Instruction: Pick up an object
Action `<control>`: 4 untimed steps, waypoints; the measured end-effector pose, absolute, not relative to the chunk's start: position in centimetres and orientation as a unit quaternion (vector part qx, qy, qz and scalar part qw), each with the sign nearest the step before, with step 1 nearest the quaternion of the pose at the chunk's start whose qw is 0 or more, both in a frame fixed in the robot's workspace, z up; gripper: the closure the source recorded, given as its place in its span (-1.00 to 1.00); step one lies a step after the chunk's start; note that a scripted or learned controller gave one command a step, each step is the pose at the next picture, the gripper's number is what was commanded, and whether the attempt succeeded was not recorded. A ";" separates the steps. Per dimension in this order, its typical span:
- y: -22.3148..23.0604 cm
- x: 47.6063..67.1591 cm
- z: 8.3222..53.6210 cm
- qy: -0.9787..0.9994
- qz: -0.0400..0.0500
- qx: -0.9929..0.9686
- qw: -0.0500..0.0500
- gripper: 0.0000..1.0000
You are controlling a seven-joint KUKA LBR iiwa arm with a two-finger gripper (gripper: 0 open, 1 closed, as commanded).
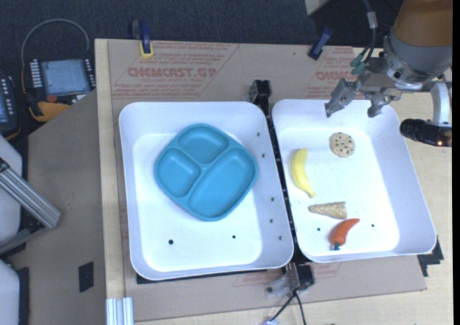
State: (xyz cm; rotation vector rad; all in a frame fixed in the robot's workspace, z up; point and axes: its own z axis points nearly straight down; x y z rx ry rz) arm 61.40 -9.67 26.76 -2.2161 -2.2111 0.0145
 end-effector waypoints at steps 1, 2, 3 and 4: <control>-9.7 61.6 27.5 -0.707 0.000 -0.707 0.000 -1.00; -9.6 62.3 23.0 -0.707 0.002 -0.707 0.002 -1.00; -10.4 62.4 17.4 -0.707 0.001 -0.707 0.001 -1.00; -10.1 63.2 11.6 -0.708 0.002 -0.707 0.003 -1.00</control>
